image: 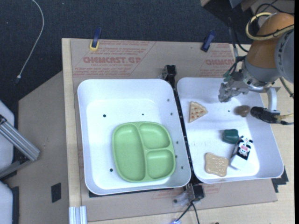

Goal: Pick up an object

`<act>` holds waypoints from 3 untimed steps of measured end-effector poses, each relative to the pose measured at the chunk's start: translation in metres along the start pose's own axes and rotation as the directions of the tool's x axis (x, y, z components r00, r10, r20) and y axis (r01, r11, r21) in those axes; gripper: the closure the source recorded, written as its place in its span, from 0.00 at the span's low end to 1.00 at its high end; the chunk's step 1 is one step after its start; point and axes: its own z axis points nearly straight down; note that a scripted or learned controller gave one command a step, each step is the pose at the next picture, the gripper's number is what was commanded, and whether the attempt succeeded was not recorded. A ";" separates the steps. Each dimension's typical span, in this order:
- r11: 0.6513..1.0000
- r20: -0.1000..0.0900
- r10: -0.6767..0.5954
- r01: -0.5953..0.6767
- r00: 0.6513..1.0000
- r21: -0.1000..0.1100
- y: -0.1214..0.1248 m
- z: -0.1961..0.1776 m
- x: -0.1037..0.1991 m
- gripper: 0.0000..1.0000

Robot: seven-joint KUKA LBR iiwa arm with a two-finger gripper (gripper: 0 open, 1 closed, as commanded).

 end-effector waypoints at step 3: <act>1.000 -0.002 -0.002 0.002 1.000 0.004 -0.011 -0.092 0.046 1.00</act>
